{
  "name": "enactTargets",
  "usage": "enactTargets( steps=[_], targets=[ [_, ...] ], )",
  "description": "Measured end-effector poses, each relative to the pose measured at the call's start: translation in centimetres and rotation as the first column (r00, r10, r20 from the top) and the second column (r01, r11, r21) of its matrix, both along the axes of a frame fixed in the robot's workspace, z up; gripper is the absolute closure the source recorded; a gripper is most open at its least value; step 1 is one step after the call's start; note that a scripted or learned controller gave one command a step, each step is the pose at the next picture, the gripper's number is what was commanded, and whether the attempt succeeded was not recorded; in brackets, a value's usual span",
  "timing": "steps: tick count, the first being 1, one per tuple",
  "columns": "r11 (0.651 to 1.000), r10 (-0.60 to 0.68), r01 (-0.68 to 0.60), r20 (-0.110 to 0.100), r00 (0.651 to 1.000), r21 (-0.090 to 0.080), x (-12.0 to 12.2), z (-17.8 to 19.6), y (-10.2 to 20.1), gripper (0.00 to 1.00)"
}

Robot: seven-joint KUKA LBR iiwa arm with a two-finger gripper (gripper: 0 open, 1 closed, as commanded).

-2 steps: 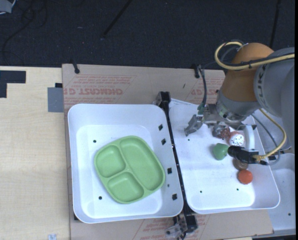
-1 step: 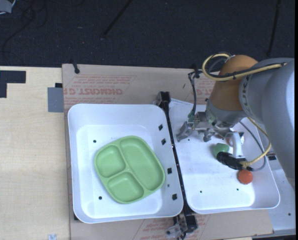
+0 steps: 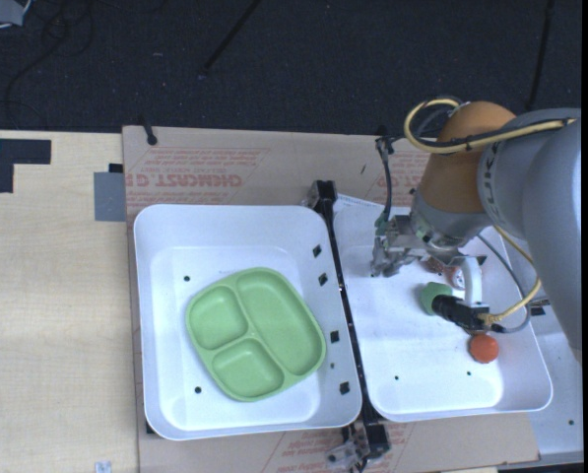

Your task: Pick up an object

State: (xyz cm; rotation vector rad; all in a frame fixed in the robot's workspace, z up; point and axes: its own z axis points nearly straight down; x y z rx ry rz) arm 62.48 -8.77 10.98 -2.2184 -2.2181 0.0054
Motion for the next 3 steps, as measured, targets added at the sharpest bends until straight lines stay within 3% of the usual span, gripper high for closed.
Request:
enactTargets(
  steps=[3],
  targets=[
    [1.0, 0.0, 0.0, 0.01, 1.0, -0.002, 0.1, 16.3, -0.8, 1.0]
  ],
)
